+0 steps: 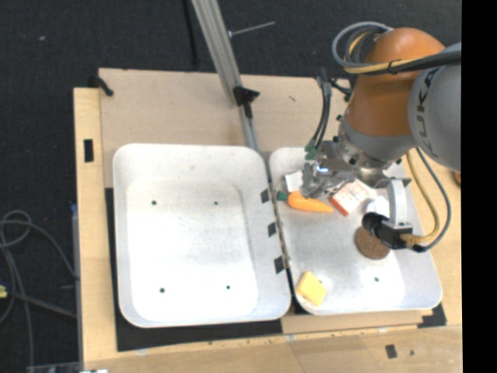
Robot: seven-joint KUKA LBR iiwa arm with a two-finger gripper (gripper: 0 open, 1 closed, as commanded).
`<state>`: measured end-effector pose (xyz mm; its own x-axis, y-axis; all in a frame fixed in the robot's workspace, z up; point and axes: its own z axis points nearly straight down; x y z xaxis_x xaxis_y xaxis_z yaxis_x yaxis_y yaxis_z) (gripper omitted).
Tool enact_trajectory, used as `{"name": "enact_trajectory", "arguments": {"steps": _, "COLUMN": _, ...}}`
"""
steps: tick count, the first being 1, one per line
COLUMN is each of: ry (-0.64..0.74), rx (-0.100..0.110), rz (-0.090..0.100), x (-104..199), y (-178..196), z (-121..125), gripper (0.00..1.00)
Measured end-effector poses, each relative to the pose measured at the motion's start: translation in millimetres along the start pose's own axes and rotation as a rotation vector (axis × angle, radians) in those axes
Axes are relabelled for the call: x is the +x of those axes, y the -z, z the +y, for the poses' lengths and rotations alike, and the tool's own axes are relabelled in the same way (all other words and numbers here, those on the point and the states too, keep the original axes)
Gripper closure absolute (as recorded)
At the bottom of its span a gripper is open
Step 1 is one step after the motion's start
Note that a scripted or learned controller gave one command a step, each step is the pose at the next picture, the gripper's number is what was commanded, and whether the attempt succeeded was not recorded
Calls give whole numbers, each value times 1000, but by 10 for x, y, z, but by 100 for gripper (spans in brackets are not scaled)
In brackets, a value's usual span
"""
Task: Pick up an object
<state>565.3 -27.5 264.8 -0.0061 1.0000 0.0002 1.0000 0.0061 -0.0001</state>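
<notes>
In the right bin (411, 286) lie an orange carrot (309, 204), a small red-and-white box (349, 199), a brown round disc (371, 245) and a yellow block (312, 289). A small white piece (293, 182) sits near the bin's upper left corner. My gripper (317, 179) hangs over the upper left of that bin, just above the carrot and beside the white piece. The wrist hides its fingertips.
The left bin (194, 231) lies beside the right one, with black clips (273, 228) along the shared edge. A grey metal pole (225, 61) slants down from the top to the bins' junction. Cables loop from the arm over the right bin's right side.
</notes>
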Motion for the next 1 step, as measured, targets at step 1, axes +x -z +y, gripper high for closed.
{"name": "enact_trajectory", "arguments": {"steps": 1, "ry": 1, "rx": 0, "rz": 1, "x": 525, "y": -33, "z": -50, "gripper": 100}}
